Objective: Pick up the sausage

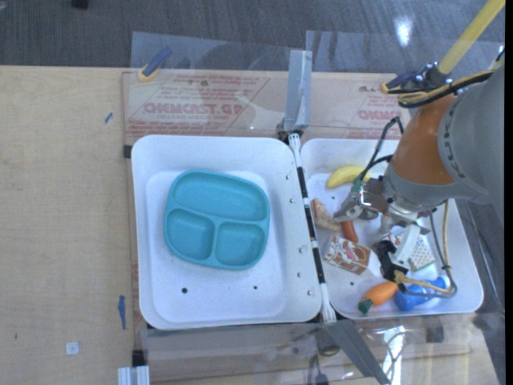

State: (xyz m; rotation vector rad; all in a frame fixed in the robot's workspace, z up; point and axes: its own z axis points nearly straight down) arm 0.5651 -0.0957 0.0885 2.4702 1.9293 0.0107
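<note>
We see the sausage point(349, 231) lying in the right bin point(469, 295) near its left wall, just below the gripper point(358, 207) — whose state we cannot tell. We judge the pick not yet done — grasp and lift remain.

Light wooden bench point(56, 215), dark grey floor point(240, 6) beyond

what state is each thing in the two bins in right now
divided plate: flat, right way up, in the left bin
banana: lying at the back of the right bin
sausage: lying on the bin floor, not lifted
small carton: lying flat beside the sausage
carrot: lying near the front wall
blue toy: lying beside the carrot
gripper: low over the right bin, above the sausage
</note>
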